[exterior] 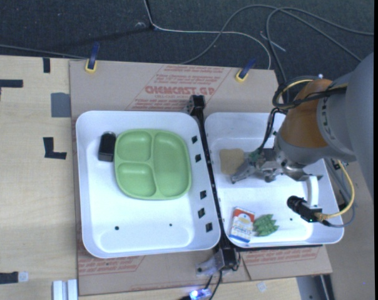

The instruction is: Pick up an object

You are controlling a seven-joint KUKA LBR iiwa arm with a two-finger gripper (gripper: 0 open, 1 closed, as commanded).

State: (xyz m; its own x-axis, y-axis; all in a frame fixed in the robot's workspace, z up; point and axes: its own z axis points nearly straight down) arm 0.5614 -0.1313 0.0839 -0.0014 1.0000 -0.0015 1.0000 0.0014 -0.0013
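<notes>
My gripper [244, 167] is low in the right bin [314, 233], pointing left. Its fingers stand open, with the tips at the right edge of a flat tan square piece [229, 159] that lies near the divider; nothing sits between them. Near the right bin's front wall are a small white and red packet [241, 224] and a green leafy toy [265, 225], side by side, apart from the gripper. In the left bin [92, 224] a green divided plate [153, 164] lies flat with a small black block [106, 146] at its left edge.
The grey arm with its orange band [305, 120] covers the right bin's back right part. A black cable end [300, 206] hangs beside the wrist. Black clips run along the divider [204, 174] between the bins. Cardboard lies under both bins.
</notes>
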